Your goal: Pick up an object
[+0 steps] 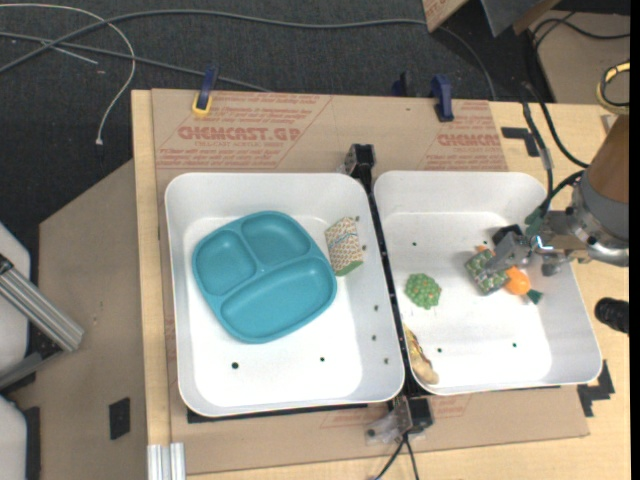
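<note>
My gripper [522, 251] hangs low over the right part of the right bin [470, 193], at the end of the grey arm [608, 203] that comes in from the right. Directly under and beside it lie a grey-green patterned object [486, 269] and a small orange object [517, 282], close together. The gripper's body hides part of both. A green bumpy ball [423, 291] lies in the middle of that bin, apart from the gripper. A tan, banana-like piece [421, 357] rests against the bin's front left wall.
The left bin [190, 368] holds a blue divided plate [264, 275] and a small patterned cup [344, 245] on its side by the plate's right edge. Clamps and cables sit along the board's far edge. A black divider [372, 218] separates the bins.
</note>
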Controlling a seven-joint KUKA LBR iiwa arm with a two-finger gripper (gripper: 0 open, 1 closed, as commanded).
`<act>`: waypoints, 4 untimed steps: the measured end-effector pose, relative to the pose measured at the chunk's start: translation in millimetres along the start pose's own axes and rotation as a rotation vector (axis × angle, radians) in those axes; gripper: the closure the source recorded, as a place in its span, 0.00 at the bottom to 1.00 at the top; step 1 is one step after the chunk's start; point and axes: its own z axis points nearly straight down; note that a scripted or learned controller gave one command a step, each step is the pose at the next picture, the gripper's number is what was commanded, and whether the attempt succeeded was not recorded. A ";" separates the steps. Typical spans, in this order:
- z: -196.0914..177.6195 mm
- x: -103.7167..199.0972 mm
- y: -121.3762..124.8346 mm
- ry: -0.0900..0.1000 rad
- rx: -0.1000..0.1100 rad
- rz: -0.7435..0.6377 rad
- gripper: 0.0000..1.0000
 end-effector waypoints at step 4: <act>130.0 2.7 6.9 0.000 -0.001 0.002 1.00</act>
